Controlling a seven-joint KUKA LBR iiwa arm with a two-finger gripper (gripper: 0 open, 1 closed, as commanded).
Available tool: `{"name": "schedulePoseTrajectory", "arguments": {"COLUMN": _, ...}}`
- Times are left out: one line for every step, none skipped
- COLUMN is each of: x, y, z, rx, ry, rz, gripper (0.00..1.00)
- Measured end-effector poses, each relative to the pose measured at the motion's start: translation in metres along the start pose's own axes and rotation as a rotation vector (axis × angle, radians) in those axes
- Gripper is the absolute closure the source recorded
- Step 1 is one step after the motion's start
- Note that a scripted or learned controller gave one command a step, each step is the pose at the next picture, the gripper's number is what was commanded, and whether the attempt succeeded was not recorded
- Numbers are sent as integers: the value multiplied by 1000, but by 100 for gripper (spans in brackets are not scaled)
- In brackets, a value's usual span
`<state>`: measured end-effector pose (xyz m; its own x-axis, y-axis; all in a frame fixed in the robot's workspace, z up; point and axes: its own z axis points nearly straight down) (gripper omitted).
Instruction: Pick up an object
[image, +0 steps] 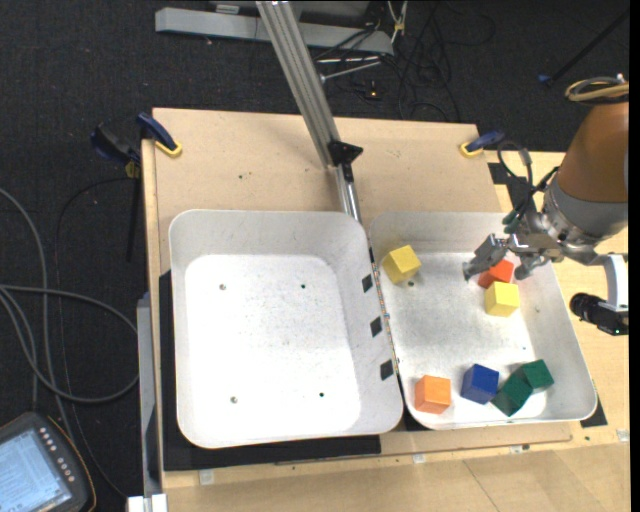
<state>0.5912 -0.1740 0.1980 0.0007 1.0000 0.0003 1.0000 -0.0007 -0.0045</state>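
We can see only part of the red block (501, 270), because the claw (490, 262) covers its top. The claw's fingers are closed around it, just above the yellow block (501, 298) in the right bin (570, 330).

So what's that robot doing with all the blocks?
The robot's gripper is down in the right bin, right at a red block next to a yellow block. It's trying to pick one up. Another yellow, an orange, a blue and two green blocks sit in that bin too.
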Motion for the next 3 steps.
{"name": "schedulePoseTrajectory", "arguments": {"x": -2, "y": -7, "z": 62, "rx": 2, "ry": 1, "rz": 1, "gripper": 0}}
{"name": "schedulePoseTrajectory", "arguments": {"x": -3, "y": -5, "z": 48, "rx": -7, "ry": -1, "rz": 0, "gripper": 100}}
{"name": "schedulePoseTrajectory", "arguments": {"x": -2, "y": -1, "z": -16, "rx": -13, "ry": -3, "rz": -3, "gripper": 100}}
